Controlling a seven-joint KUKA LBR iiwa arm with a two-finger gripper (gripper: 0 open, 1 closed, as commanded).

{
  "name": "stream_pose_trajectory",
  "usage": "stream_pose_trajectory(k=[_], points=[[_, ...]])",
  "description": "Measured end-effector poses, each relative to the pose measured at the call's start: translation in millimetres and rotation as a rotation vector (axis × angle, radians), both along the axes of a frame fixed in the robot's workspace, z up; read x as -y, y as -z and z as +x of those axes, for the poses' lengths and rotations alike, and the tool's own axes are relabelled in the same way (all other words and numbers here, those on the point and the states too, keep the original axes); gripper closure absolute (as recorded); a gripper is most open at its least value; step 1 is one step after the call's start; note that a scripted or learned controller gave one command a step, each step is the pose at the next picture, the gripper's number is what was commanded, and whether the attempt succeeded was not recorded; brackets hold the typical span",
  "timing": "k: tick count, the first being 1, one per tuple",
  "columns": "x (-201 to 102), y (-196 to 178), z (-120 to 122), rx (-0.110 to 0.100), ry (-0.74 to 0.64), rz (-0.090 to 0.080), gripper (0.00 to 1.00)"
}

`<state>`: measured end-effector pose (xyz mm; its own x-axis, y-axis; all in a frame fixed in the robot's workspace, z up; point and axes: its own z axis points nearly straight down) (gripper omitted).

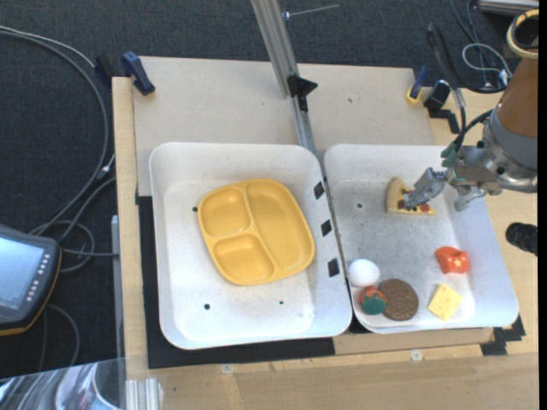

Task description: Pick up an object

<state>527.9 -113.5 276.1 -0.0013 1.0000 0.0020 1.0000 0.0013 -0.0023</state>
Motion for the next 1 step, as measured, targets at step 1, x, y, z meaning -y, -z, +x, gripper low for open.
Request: stream_pose_trajectory(k=[1], points=[[0.1,0.0,0.1,0.001,0.0,0.0,0.0]])
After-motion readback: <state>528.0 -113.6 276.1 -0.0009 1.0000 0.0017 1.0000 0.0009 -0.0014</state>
